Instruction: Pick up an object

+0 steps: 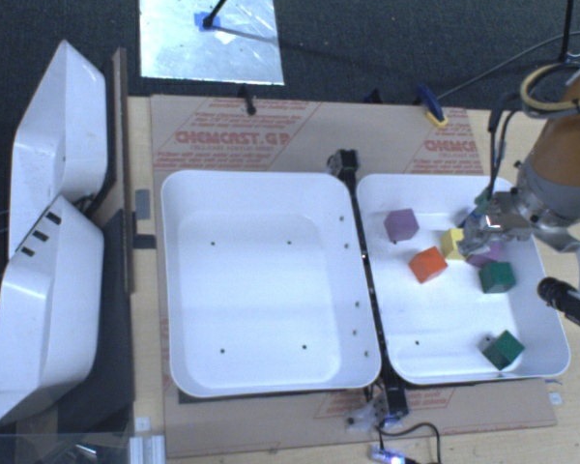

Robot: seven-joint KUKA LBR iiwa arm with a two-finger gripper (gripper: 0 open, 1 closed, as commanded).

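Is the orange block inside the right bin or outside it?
Inside: the orange block lies on the right bin floor, within its rim.

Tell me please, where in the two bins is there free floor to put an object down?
The left bin has open floor from wall to wall. In the right bin, bare floor lies along the front, left of the dark green block. It is crowded at the back right, where purple, orange, yellow and green blocks surround the gripper.

Bench (141, 259) with cardboard sheet (300, 129) under two white bins (261, 187)
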